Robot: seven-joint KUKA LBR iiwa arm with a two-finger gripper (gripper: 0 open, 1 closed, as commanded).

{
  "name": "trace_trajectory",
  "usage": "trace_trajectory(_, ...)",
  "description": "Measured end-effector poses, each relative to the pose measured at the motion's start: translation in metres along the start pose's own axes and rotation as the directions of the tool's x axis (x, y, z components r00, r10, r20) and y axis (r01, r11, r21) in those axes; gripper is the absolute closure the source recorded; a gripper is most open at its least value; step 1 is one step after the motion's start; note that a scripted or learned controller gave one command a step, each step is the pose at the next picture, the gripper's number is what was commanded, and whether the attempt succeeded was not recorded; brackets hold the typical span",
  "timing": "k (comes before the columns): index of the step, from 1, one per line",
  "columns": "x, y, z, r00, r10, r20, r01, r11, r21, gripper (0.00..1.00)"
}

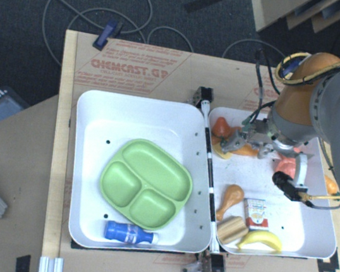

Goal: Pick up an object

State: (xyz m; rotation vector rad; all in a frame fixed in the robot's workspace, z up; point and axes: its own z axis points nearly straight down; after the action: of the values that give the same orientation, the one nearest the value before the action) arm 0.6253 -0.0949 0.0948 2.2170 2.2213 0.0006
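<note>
Gripper: low in right bin, far-left corner, over orange-yellow toy beside red piece; finger state cannot be told.

Left bin: green divided plate; blue bottle at near wall, label unreadable.

Right bin, near part: tan drumstick-like toy, bread-like block, small carton with red print, illegible, banana.

Advice: centre over one item, clear of the bin wall, before closing.

Worktop board: reads "CHEMCAST GP".

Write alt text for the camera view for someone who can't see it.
A grey robot arm's gripper reaches into the right bin among toy foods, including a banana. The left bin holds a green divided plate and a blue bottle.
</note>
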Motion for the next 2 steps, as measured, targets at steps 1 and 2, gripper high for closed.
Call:
trace_trajectory(1, 0.0002, 0.0006, -0.0103, 1.000, -0.001, 0.001, 0.001, 1.000, -0.003, 1.00)
trace_trajectory(2, 0.0003, 0.0005, -0.0101, 1.000, -0.001, 0.001, 0.001, 1.000, -0.002, 0.00)
